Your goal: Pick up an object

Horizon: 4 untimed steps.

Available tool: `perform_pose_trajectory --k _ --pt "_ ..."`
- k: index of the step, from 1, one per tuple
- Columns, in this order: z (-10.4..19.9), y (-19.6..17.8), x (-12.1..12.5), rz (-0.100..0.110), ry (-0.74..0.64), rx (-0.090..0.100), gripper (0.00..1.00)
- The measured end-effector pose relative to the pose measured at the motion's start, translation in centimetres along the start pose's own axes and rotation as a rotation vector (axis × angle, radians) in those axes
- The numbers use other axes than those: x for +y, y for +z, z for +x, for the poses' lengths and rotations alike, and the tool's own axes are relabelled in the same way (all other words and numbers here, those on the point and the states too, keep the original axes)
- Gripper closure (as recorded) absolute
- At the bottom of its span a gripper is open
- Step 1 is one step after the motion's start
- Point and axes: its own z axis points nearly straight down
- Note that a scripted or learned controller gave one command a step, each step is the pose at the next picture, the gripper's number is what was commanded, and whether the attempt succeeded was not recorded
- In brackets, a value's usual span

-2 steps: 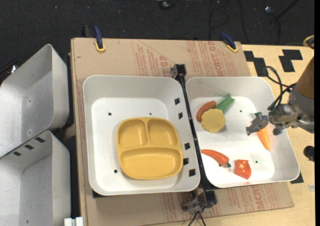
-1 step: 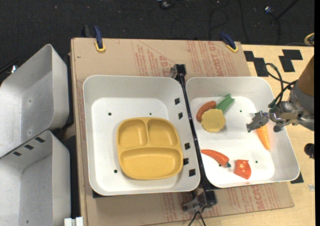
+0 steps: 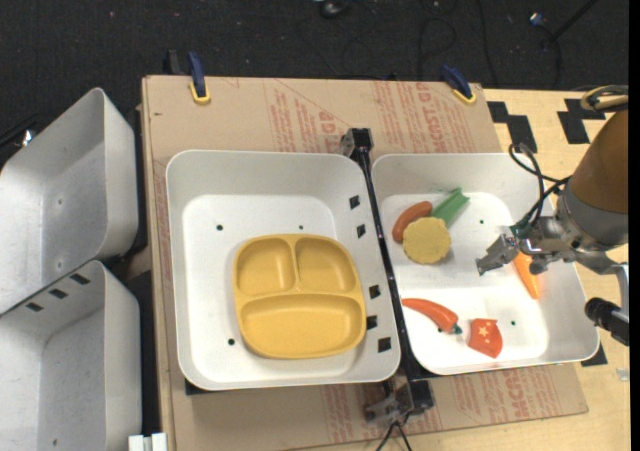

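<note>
I see the arm reaching in from the right, its gripper (image 3: 500, 257) low inside the right bin (image 3: 560, 344), fingers spread and holding nothing. Just right of it lies the orange carrot (image 3: 528, 277), long axis running toward the bin's near-right corner.

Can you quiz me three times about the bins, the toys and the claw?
1. Where is the yellow tray?
A. left bin
B. right bin
C. the floor

2. What colour is the toy under the claw?
A. blue
B. orange
C. purple

3. How is the tray lying?
A. flat, open side up
B. on its edge
C. upside down

Answers:
1. A, the tray sits in the left bin.
2. B, the carrot by the claw is orange.
3. A, its three compartments face up.
</note>
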Motion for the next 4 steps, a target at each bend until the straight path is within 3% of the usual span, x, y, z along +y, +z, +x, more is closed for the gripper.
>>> perform_pose_trajectory --k 2,3,4 --pt "0.2 6.4 0.0 -0.002 0.001 -0.001 0.00" --pt "0.2 5.3 0.1 -0.005 0.001 -0.002 1.00" --pt "-0.7 0.4 -0.4 -0.008 0.002 -0.003 1.00"
